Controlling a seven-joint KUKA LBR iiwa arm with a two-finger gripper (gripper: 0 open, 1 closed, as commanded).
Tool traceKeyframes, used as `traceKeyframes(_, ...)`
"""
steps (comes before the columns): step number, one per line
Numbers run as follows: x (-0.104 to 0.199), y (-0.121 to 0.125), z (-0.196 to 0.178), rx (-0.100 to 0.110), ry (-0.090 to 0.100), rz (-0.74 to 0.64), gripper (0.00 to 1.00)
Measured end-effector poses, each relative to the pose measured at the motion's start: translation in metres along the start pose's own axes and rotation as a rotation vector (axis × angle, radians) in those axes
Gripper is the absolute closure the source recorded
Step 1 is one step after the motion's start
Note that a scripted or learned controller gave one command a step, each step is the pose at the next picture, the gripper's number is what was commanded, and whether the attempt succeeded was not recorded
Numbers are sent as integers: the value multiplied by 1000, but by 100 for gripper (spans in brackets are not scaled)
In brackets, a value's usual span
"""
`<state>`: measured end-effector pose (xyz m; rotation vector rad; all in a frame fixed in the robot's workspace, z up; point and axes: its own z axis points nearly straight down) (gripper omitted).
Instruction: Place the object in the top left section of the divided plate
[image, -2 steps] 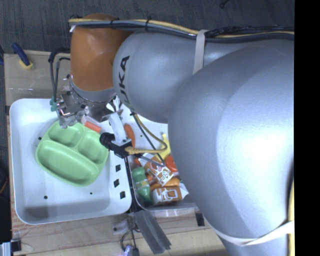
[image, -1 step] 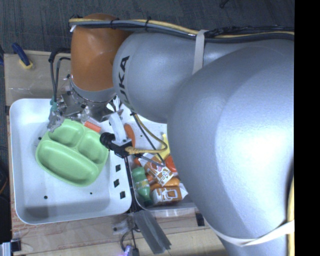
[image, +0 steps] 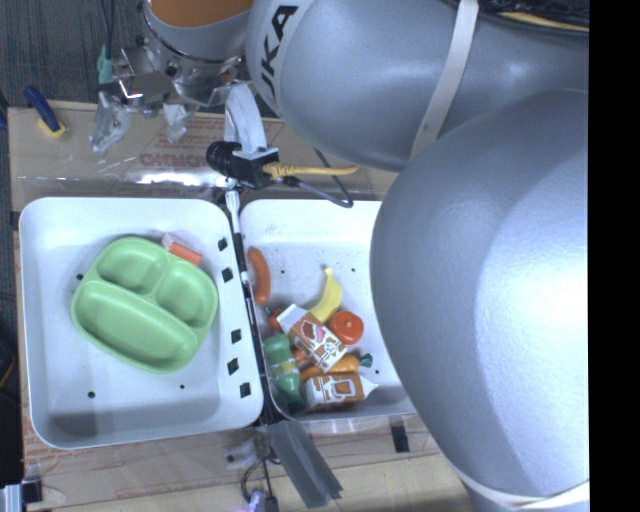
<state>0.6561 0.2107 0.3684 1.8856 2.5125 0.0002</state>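
My gripper (image: 135, 105) hovers far-left beyond the bins; grasp state I cannot tell; risk: the carrot (image: 183, 251) beside the plate (image: 140, 310) could snag a placement.

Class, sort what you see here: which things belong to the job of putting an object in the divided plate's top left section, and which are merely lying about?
Belong to the job:
green divided plate in the left bin
gripper, above the bins

Lying about, in the right bin:
banana
orange ball
juice carton
small orange piece beside the plate
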Motion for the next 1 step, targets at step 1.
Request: traceKeyframes(1, 2, 0, -10, 0, 0, -6, 100)
